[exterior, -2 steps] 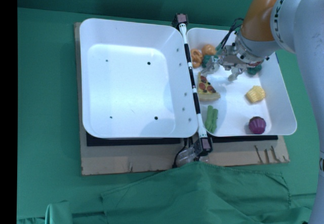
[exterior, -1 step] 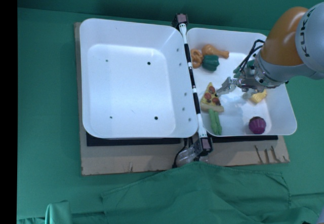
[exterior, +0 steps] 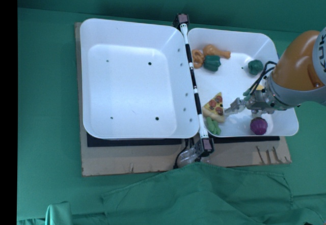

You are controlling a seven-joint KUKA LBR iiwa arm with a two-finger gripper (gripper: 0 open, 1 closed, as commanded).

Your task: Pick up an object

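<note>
Pizza slice: toy, likely light, rigid, slick; best gripped across its straight edges. Gripper just right of it, whether clenched cannot be told.

Right bin crowded, left bin open

The left bin offers free passage; in the right bin, a pizza slice, green pepper and purple ball ring 1 bare middle patch.

Green cloth spread over the bench, brown cardboard sheet beneath both bins, black mat edge under them, rumpled green fabric heaped in front (nearest the camera), black-tipped white divider rod between bins
</note>
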